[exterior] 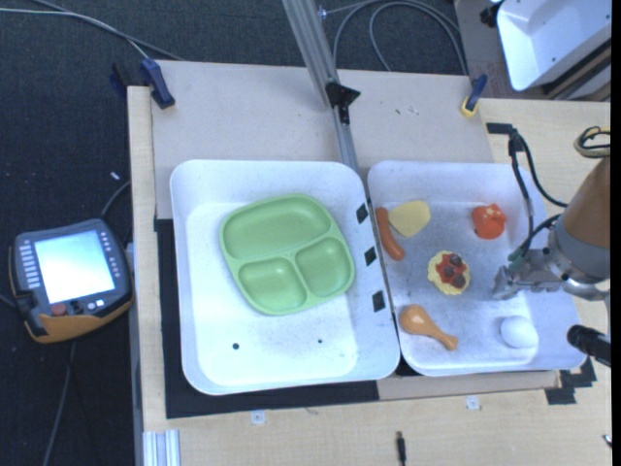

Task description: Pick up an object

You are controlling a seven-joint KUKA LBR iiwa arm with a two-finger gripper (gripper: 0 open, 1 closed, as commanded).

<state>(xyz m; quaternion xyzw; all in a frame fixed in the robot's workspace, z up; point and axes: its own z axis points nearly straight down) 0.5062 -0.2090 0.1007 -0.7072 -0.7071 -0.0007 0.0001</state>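
Nearest me in the right bin (427, 362) I see a white egg (518, 332) and a chicken drumstick (427, 325). My gripper (514, 278) hangs low just above the egg, by the bin's right wall; its opening I cannot tell. Beyond lie a small fruit tart (449, 272), a hot dog sausage (390, 233), a yellow chip (410, 217) and a tomato (489, 221). The left bin (291, 357) bears a green divided plate (287, 252).

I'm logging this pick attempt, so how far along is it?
Done: the grey two-finger gripper is down in the right white bin. In hand: nothing visibly between its fingers. Left: gripping and lifting an item; the white egg-shaped object lies nearest.
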